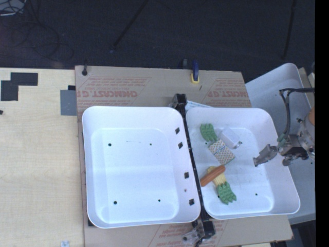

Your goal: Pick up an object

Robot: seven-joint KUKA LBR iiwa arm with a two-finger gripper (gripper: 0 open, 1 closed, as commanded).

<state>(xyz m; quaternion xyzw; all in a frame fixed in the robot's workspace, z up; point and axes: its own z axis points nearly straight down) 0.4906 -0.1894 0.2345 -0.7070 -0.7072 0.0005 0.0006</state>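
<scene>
**Gripper low over right bin's right side, objects clustered to its left**

Near edge: black clamp hardware [201, 234] at the bottom of the seam between the two bins. Cardboard sheet [154, 89] under both, sticking out front and back.

Left bin [97, 138]: bare white floor, a few small dark dots. Lots of open room there.

Right bin [280, 199]: all items sit in its left half, near the divider. Nearest the camera, a green ridged piece with a yellow bit [224, 191], touching an orange stick [212, 175] lying at a slant. Behind those, a checkered block [221, 151], then a pale clear piece [230, 137] just right of it, and a second green ridged piece [207, 132] furthest back. The right half of the bin floor is bare.

Gripper [258, 160] hangs over that bare right half, fingers pointing left toward the cluster. Nothing between them. Can't tell open or closed; too small and blurred. Checkered block is the closest item, left of the tip and apart from it.

Far side: cardboard print reads mirrored, not legible. Blue-and-yellow clip [195, 73] on its back edge.
</scene>
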